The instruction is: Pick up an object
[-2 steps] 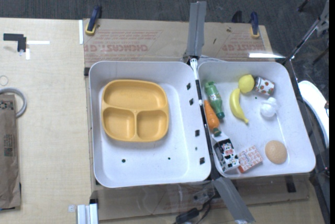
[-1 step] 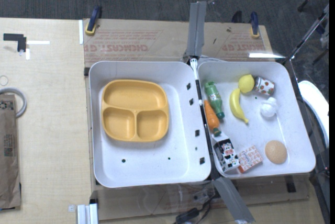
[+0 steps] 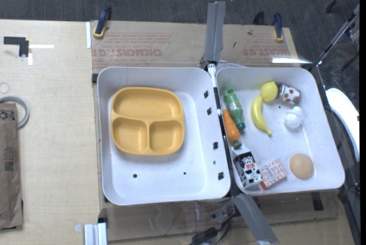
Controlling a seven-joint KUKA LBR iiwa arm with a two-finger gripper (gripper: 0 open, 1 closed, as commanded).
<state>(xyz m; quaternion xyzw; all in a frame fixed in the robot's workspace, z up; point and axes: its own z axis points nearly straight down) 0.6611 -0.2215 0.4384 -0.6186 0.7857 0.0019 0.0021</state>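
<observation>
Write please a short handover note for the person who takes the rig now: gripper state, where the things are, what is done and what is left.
Gripper: I see no object held in this frame.
Left bin: holds a yellow divided plate, lying flat.
Right bin: a green bottle and an orange carrot-like item along the left wall; a banana, a lemon, a small printed can and a white ball toward the far side; a black-and-white carton, a red patterned box and a tan round item at the near side.
Done: nothing appears lifted.
Left: pick up one object.
</observation>
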